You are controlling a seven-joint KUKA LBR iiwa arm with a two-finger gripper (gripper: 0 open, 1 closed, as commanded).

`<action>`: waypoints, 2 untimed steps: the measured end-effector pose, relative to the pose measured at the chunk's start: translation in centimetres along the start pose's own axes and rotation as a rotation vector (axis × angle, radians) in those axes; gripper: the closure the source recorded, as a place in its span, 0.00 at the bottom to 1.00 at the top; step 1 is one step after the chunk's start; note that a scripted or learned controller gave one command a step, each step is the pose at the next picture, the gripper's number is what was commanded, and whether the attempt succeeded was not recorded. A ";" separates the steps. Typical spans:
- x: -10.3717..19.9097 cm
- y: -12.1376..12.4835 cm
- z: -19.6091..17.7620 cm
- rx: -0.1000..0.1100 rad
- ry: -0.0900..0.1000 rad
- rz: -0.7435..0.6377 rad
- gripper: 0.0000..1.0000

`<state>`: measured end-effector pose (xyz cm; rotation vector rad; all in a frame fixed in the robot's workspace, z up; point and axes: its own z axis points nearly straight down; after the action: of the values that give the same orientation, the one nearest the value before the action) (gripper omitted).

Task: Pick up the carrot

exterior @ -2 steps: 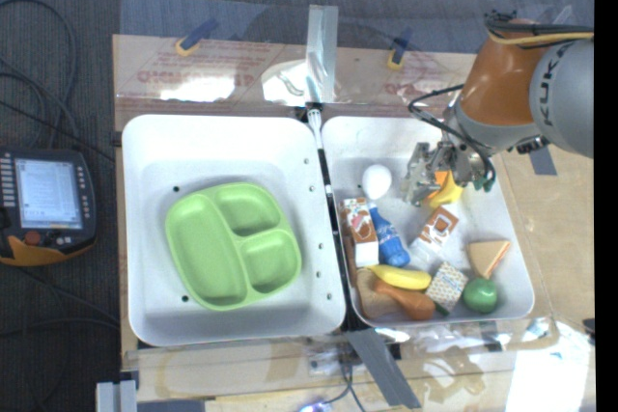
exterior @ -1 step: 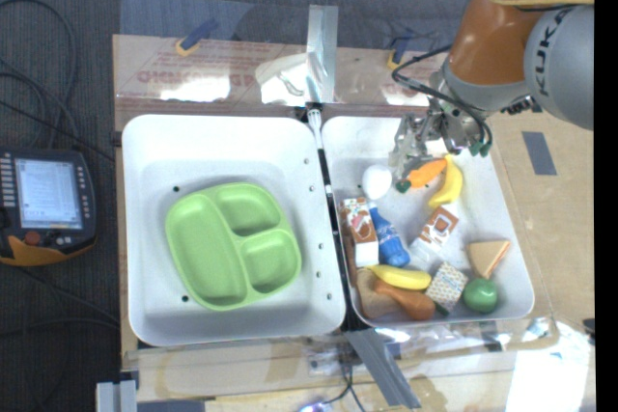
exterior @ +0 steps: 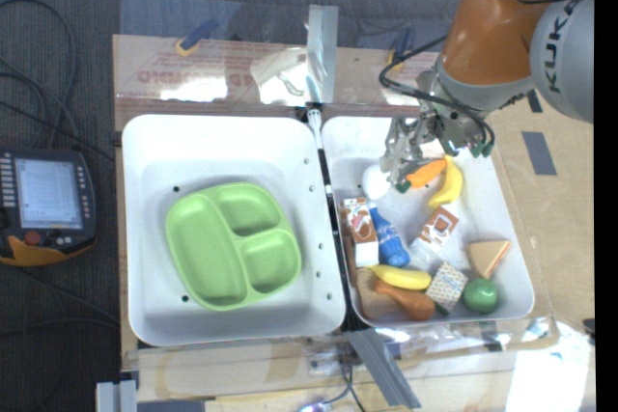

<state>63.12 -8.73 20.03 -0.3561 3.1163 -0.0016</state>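
Note:
The carrot (exterior: 430, 174) is orange with a small green end. It lies at a slant in the upper part of the right bin (exterior: 517, 236), partly over a yellow banana (exterior: 452, 188). My gripper (exterior: 406, 164) hangs from the grey and orange arm just over the carrot's left end and meets it there. The wrist and cables hide how the carrot sits against the gripper.
A white ball (exterior: 377, 180), small cartons (exterior: 359, 222), a blue bottle (exterior: 391, 244), a bread wedge (exterior: 489, 256), a green fruit (exterior: 480, 294) and another banana (exterior: 401, 278) crowd the right bin. A green divided plate (exterior: 232, 244) lies in the left bin (exterior: 145, 169).

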 end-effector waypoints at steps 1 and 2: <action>1.7 3.0 1.6 -0.002 0.004 -0.083 1.00; -2.2 1.5 1.6 -0.001 0.001 -0.246 1.00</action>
<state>64.90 -6.77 18.45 -0.7355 3.0507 -0.0011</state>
